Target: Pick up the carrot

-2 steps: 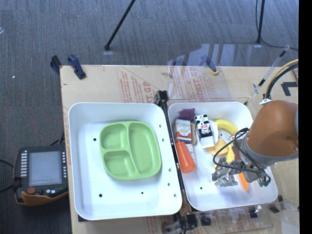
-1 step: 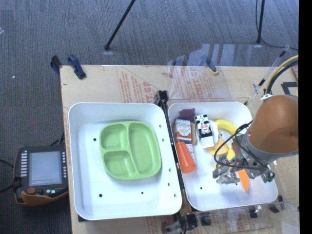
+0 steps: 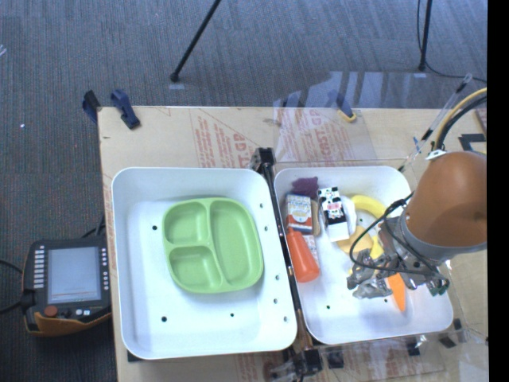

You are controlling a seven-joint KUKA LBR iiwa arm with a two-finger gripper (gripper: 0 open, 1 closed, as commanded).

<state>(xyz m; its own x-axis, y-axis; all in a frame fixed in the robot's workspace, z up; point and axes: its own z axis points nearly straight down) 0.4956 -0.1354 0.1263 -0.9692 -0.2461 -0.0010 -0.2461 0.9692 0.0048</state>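
The hand hangs low in the right bin. The carrot lies just beside it, touching. Whether it is spread or pressed together cannot be told.

A dark grey carpeted floor fills the far part of the scene and runs down the left side. 2 thin black stand legs cross it, 1 slanting at center, 1 upright at far right. A pale brown counter with red printing stands nearer. A handheld control pendant lies on the floor at near left.
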